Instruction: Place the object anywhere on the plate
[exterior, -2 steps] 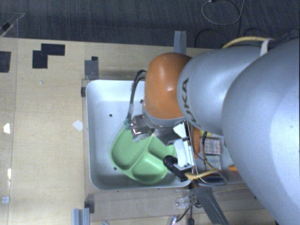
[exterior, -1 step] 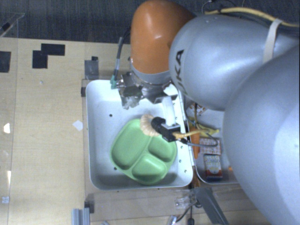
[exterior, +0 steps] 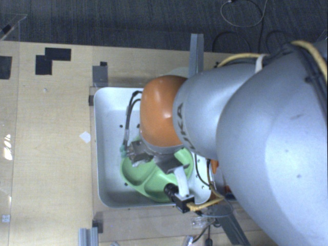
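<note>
Arm [exterior: 246,117] cut off by right and bottom edges, covers most of the right half. Orange band [exterior: 160,114] and wrist sit over the plate [exterior: 134,174]; only the plate's left and lower part shows, green. Gripper [exterior: 154,160] hidden under the wrist, can't tell its state or whether it holds anything. Object not identifiable. Left bin [exterior: 105,152]: right side hidden by arm. Right bin almost wholly covered. Orange bit [exterior: 214,165] at arm's edge, too little visible to name. Cable [exterior: 246,9] on floor cut by top edge. Black shape [exterior: 4,66] on bench [exterior: 51,163] cut by left edge.
</note>
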You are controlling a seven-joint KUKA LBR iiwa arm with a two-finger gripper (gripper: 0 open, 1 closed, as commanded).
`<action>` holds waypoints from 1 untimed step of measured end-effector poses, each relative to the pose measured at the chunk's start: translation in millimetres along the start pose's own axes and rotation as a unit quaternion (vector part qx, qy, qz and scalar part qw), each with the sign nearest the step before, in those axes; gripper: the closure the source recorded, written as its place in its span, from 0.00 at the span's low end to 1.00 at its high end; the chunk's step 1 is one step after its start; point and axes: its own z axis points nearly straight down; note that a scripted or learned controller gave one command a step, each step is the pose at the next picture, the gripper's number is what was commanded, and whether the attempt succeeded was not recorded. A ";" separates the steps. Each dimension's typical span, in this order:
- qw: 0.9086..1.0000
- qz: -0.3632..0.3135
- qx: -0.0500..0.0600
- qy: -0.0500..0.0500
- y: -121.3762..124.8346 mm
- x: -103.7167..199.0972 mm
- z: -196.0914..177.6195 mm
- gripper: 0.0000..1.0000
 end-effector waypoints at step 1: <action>1.000 0.001 -0.003 0.001 2.1 -0.6 -11.2 1.00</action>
